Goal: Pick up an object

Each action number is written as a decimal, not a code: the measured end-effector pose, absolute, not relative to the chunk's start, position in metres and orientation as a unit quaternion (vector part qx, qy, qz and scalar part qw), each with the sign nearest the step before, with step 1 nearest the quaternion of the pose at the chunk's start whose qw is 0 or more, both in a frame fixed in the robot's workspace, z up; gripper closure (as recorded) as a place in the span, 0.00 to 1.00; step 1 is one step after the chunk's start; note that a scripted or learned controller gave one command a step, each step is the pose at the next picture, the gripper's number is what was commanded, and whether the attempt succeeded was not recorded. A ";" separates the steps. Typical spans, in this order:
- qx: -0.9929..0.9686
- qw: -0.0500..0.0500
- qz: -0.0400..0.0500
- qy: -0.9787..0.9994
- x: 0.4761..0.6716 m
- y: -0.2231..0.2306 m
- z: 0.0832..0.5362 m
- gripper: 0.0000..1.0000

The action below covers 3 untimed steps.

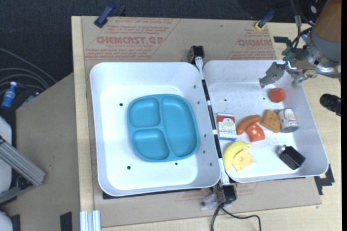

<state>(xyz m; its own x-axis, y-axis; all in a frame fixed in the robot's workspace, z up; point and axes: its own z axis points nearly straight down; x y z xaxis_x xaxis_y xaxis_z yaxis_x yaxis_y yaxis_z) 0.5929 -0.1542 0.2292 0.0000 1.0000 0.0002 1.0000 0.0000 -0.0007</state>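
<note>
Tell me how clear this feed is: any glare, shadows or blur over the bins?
Camera view: lighting is even and soft, the white bins are bright but not blown out; the blue plate and the food items cast only faint shadows; the tool at the right bin's far edge looks slightly soft, and labels on the small box are too small to read.

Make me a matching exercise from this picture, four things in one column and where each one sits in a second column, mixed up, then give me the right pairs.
Things:
1. blue plate
2. banana
3. black block
4. red ball

Places:
A. right bin, near the front right corner
B. right bin, just below the hand
C. middle of the left bin
D. right bin, front left, beside the yellow cheese

Pairs: 1-C, 2-D, 3-A, 4-B
</note>
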 end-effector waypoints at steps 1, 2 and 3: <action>-0.708 0.002 0.001 -0.707 0.629 -0.194 0.120 0.00; -0.707 0.000 0.000 -0.707 0.666 -0.189 0.084 0.00; -0.706 -0.002 0.000 -0.708 0.668 -0.189 0.096 1.00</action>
<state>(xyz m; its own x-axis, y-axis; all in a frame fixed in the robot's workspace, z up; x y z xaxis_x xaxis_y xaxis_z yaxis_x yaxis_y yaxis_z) 0.6676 -0.1889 0.0960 -0.0021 1.0000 -0.0028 1.0000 0.0021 0.0041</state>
